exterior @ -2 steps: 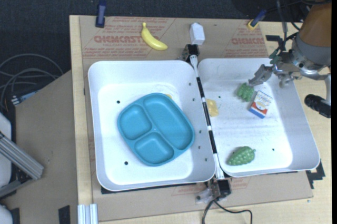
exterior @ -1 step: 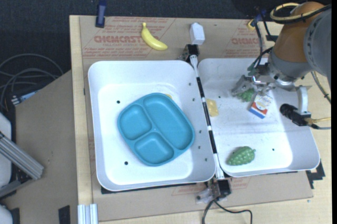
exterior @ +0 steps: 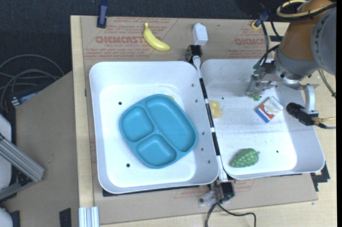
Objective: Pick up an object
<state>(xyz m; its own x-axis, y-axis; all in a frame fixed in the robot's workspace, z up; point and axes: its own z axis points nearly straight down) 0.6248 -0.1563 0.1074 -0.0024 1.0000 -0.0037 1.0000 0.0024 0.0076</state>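
Even overhead light, fairly bright. White bins (exterior: 107,81) near blown out, slight glare on the blue tray (exterior: 157,130) well left of the claw (exterior: 257,88). Soft short shadows under the claw. Dark floor above the counter (exterior: 80,60) underexposed. Low resolution, mild softness overall; arm (exterior: 304,33) edges slightly blurred.

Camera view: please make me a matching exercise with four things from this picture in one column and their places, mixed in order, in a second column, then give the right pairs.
Things:
1. blue plate
2. banana
3. green toy
4. small carton

Places:
A. on the bench, behind the left bin
B. front part of the right bin
C. in the left bin
D. in the right bin, near the gripper

Pairs: 1-C, 2-A, 3-B, 4-D

The left bin, the right bin, the bench and the gripper are marked for reference.
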